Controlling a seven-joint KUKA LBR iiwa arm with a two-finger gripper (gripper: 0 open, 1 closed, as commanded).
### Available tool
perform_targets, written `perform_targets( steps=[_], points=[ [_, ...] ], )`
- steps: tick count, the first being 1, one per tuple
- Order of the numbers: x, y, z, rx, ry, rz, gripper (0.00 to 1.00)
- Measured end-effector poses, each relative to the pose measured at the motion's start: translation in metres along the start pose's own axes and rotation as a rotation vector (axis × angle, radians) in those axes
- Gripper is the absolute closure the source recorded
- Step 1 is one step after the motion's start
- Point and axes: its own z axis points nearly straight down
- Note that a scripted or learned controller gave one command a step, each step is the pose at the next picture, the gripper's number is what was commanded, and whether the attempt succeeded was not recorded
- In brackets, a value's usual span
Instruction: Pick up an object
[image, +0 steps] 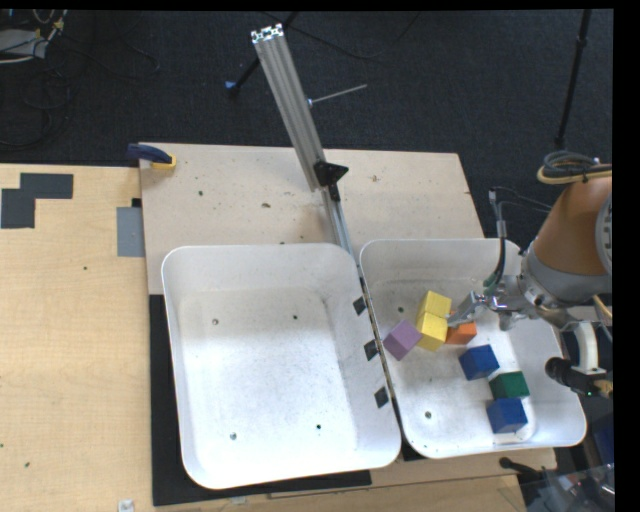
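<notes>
The right bin (440, 258) holds several small blocks. Two yellow blocks (434, 317) sit stacked near its middle, with a purple block (401, 340) to their left and an orange block (461, 336) to their right. Nearer the front lie a blue block (479, 361), a green block (511, 384) and a second blue block (507, 414). My gripper (468, 314) reaches in from the right, low in the bin, its tip just above the orange block and beside the yellow ones. Part of the orange block is hidden by the gripper.
The left bin (200, 275) lies beside the right one, with a divider edge bearing black clips (371, 349) between them. A slanted aluminium post (298, 120) rises behind the bins. The arm's orange band (572, 225) hangs over the right bin's right rim.
</notes>
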Motion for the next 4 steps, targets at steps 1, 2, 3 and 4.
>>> perform_targets(
  steps=[1, 2, 3, 4],
  points=[
    [0.0, 0.001, 0.002, -0.004, -0.001, 0.003, 0.0],
    [-0.002, 0.002, -0.008, -0.006, -0.001, 0.004, 1.0],
    [0.001, 0.002, -0.071, 0.015, 0.004, 0.0, 1.0],
    [-0.004, 0.012, -0.118, 0.015, 0.004, 0.001, 1.0]
  ],
)
